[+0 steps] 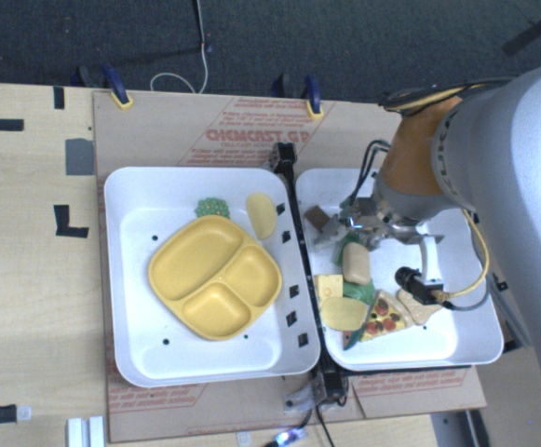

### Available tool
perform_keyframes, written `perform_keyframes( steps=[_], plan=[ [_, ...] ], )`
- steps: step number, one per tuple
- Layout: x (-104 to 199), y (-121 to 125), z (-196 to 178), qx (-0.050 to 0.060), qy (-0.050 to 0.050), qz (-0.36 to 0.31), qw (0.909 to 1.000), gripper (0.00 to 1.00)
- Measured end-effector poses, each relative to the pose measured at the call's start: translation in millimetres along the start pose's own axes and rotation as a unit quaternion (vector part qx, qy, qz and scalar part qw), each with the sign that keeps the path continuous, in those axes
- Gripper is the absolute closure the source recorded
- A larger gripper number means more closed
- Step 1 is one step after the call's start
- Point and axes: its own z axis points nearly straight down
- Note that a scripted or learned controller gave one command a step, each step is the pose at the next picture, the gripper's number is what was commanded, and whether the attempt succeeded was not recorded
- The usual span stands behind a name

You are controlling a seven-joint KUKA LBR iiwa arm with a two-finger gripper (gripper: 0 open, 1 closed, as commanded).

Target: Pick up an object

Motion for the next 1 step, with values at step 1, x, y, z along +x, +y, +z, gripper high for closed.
perform_keyframes(
  steps=[1],
  plan=[
    [4.6,-41.2,-0.8,-0.003,-0.001,0.000,1.0000,0.00]
  ],
)
